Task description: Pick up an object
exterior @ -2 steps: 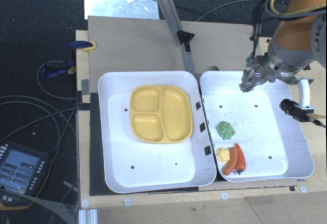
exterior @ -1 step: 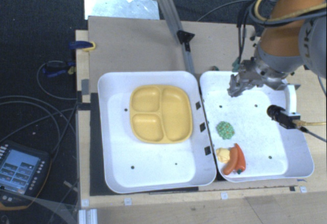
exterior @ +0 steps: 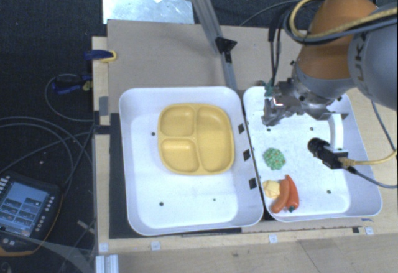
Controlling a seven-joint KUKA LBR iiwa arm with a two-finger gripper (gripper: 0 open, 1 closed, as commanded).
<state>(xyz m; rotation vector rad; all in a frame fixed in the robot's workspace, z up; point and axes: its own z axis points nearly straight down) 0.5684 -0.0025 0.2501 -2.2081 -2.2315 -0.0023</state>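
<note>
The arm [exterior: 348, 35] runs off the right edge and covers the right bin's [exterior: 360, 197] far wall. The gripper [exterior: 273, 113] is blurred, its fingers unreadable. The small yellow object [exterior: 271, 189] is too small to identify.

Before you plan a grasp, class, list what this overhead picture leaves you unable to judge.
- Tool: blurred and seen from above under the wrist, so its finger state is unreadable.
- Yellow piece: partly covered by the orange toy leaning against it; its shape is unclear.
- Green lump: too small to identify.
- Right bin: its far part is hidden by the arm.
</note>
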